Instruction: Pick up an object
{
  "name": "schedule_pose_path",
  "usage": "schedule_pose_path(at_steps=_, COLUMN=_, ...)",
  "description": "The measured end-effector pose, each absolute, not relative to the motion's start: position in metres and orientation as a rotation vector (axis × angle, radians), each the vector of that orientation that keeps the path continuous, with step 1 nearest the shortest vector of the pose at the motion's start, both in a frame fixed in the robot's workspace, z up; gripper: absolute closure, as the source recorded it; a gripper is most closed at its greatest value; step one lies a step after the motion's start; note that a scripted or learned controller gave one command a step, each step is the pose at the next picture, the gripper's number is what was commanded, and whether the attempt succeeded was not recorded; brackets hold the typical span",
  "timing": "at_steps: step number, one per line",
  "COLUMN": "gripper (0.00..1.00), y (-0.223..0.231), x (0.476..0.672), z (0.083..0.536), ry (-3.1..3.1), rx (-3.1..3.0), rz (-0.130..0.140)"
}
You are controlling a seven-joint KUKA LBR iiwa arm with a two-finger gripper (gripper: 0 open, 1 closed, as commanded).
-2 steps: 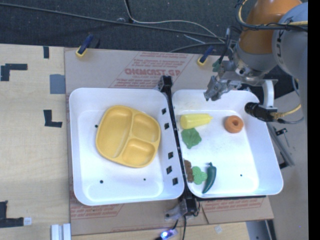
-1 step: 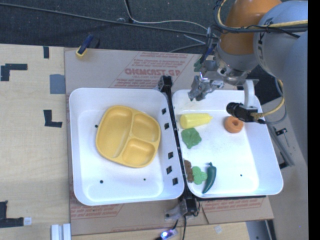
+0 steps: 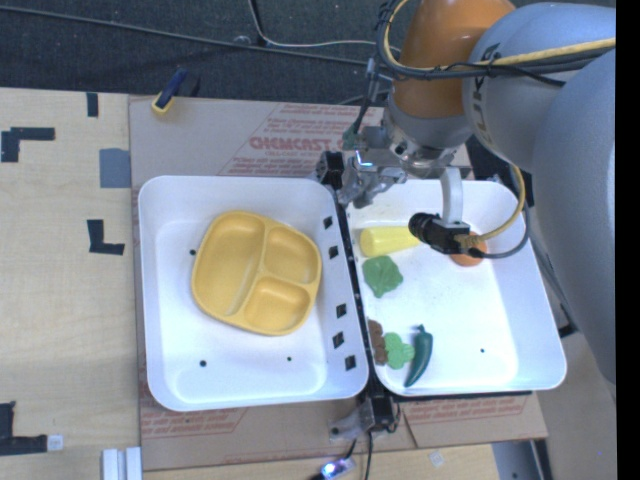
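My gripper [image 3: 362,181] hangs over the far left corner of the right bin [image 3: 500,318], close to the divider between the bins. Just below it lies a yellow block [image 3: 388,239], and nearer still a leafy green piece [image 3: 383,275]. An orange-red object [image 3: 467,257] sits to the right of the yellow block, partly hidden by a black part of the arm. At the near left of this bin lie a dark green pepper [image 3: 419,355], a small green floret [image 3: 397,350] and a brown piece [image 3: 376,336]. I see nothing held in the gripper.
A yellow divided plate [image 3: 258,271] lies in the left bin [image 3: 170,298]. The grey arm with its orange band [image 3: 445,28] fills the upper right and overhangs the right bin's far side. Cables loop around the wrist.
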State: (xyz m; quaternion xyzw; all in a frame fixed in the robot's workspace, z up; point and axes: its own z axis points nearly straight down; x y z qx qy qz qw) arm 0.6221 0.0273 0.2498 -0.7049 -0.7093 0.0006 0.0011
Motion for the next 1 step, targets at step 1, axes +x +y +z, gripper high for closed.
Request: schedule_pose_path(at_steps=1, gripper=1.0, y=0.0701, x=0.6158, z=0.2426, ry=-2.226, rx=-2.214, rz=0.003)
